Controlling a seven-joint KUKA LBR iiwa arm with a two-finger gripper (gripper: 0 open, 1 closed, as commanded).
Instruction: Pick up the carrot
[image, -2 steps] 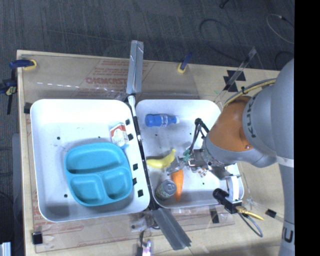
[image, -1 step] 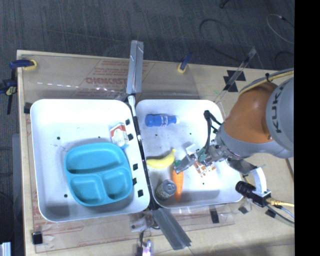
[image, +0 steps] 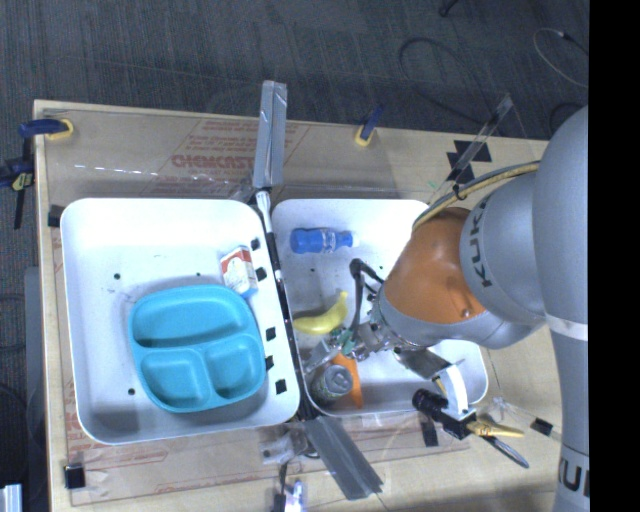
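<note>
Orange carrot (image: 349, 383) located in right white bin (image: 385, 214), near front wall, partly hidden; long axis and pointing direction indeterminate. Lay crowded beside round metal can (image: 333, 381) and yellow banana (image: 322, 317). Tool (image: 352, 345) positioned directly above; finger state indeterminate.

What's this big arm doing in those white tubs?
The grey and orange arm is reaching down into the right-hand bin, and its claw is low among a small heap of things near the front: a banana, a can and the orange carrot it is meant to pick up. From this angle I cannot tell whether it has hold of anything. A blue bottle lies further back. The left-hand bin holds a blue divided tray and a small packet.
</note>
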